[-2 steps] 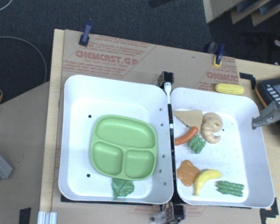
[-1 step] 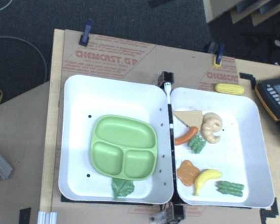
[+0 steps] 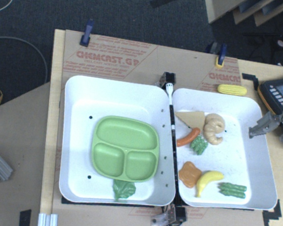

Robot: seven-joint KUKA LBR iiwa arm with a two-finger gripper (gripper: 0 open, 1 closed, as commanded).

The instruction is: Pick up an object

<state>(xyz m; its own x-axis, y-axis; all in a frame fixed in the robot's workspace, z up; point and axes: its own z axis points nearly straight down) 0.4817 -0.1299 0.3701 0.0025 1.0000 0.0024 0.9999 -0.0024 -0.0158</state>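
Observation:
The right bin (image 3: 258, 166) holds several toy foods: a tan cheese wedge (image 3: 191, 118), a beige croissant (image 3: 213, 128), an orange sausage (image 3: 187, 137), a small broccoli piece (image 3: 198, 145), an orange toast slice (image 3: 189, 174), a yellow banana (image 3: 207, 180) and a green asparagus bundle (image 3: 233, 189). My gripper (image 3: 261, 128) hangs at the right bin's upper right edge, well to the right of the croissant, and it touches none of the foods.
The left bin (image 3: 75, 127) bears a green divided plate (image 3: 125, 148), with a green lettuce leaf (image 3: 123, 189) in front of it. A yellow corn cob (image 3: 232, 89) lies on the board behind the right bin. A black device (image 3: 281, 94) sits at the far right.

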